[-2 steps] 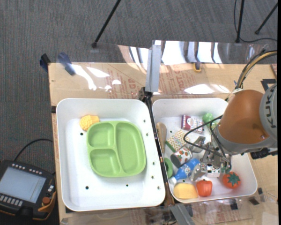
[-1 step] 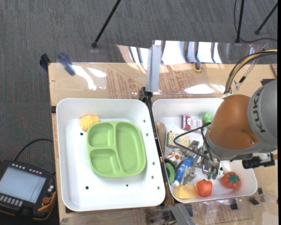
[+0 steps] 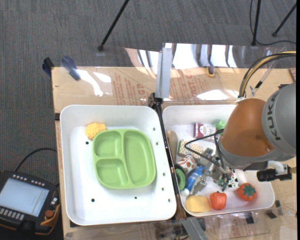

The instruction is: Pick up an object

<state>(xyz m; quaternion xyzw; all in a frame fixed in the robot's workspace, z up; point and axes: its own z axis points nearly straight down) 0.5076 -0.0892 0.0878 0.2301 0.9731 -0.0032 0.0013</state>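
Several toys crowd the right bin point(image 3: 250, 109); the claw point(image 3: 221, 176) hangs low among them, its grip impossible to tell. A red pepper point(image 3: 218, 200) lies just on its near side, yellow lemon point(image 3: 198, 203) to the left.

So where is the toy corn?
The yellow toy corn lies in the left bin in the camera view, near its far left corner, touching the upper left edge of the green divided plate.
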